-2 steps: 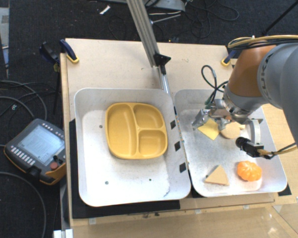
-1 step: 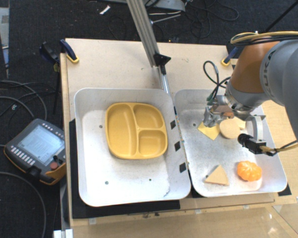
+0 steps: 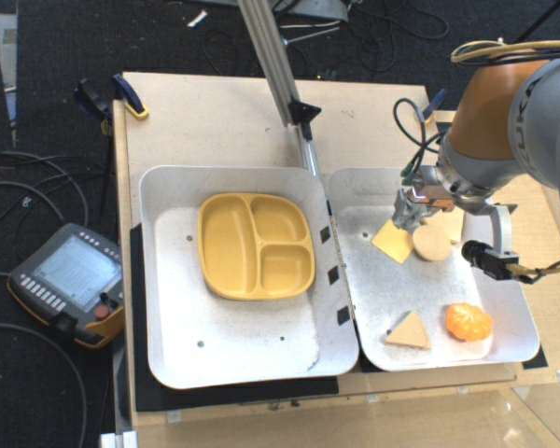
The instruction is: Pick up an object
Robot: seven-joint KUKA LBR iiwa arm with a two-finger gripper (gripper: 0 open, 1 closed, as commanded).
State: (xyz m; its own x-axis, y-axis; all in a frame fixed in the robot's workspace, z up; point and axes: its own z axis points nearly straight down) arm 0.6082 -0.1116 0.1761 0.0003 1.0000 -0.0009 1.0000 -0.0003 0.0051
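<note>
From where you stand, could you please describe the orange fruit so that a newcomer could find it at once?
Look at the right-hand white bin, the one without the yellow divided plate. In its near right corner lies the orange fruit, just right of a tan triangular wedge. It is the only round, bright orange, ridged piece; its neighbours are pale and flat.

Place: we see a robotics lab or test cell, not a home.
Bench: we note a bare board bench (image 3: 215,119) bearing two shallow white bins, the left bin (image 3: 168,343) and the right bin (image 3: 355,194), side by side.
Arm: we see an industrial arm (image 3: 504,110) reaching over the bench's right edge.
Floor: we see dark carpet strewn with loose black cables (image 3: 28,194).
Controls: we spot a teach pendant (image 3: 70,283) lying off the bench's left edge.
Rigging: an aluminium strut (image 3: 271,49) crosses the bench's far edge.
</note>
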